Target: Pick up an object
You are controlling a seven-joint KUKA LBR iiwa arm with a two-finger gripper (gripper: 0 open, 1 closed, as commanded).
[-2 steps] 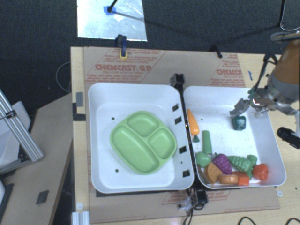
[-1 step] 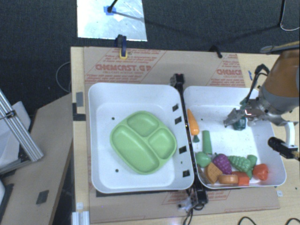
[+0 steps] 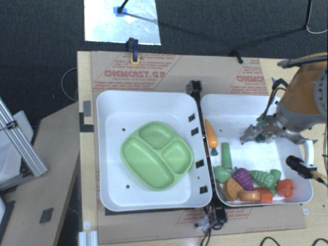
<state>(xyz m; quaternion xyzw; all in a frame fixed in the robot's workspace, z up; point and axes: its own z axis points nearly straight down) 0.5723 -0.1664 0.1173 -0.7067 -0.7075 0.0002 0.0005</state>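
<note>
My gripper (image 3: 254,134) hangs over the middle of the right bin (image 3: 233,106), reaching in from the right on the grey arm with its orange band. Its fingers point left and down over bare bin floor, and nothing shows between them. Toy food lies along the bin's left and front sides: an orange carrot (image 3: 210,132), a green vegetable (image 3: 225,155), a purple grape bunch (image 3: 243,178), a green leafy piece (image 3: 264,178), a red tomato (image 3: 285,188) and orange pieces (image 3: 249,194).
The left bin (image 3: 115,117) holds a green divided plate (image 3: 156,155). A black divider with clips (image 3: 197,117) runs between the two bins. A black part (image 3: 300,167) of the arm overhangs the right bin's right side.
</note>
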